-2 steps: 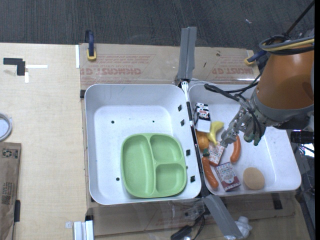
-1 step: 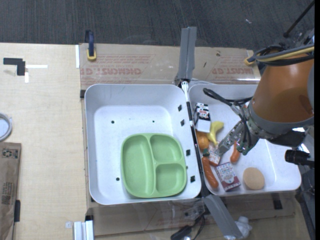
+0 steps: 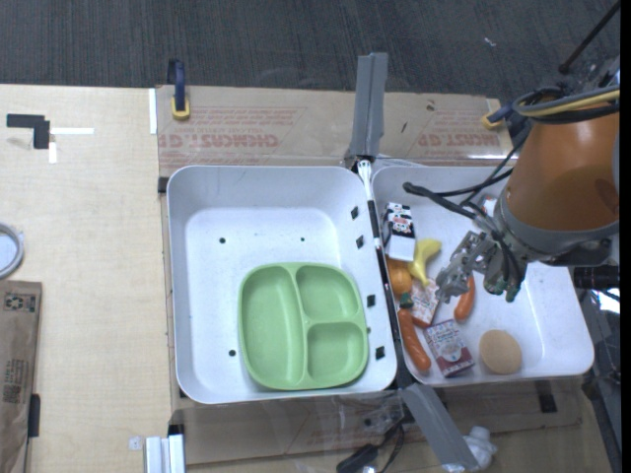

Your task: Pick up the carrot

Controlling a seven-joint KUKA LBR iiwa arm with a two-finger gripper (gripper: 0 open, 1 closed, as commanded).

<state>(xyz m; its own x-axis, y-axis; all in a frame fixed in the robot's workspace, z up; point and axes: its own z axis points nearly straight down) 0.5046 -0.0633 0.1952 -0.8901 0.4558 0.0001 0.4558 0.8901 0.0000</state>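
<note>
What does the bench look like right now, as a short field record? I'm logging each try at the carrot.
left bin: holds a green divided plate
right bin: carrot near its left wall, beside a banana, an orange, a small red carton, a tan egg-shaped item
end effector: over the right bin, nothing seen between its fingers
carrot: lying in the bin, not lifted

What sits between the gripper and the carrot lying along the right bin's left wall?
In the camera view, a small red-and-white packet lies between the gripper and the carrot, close to the carrot's upper end.
</note>
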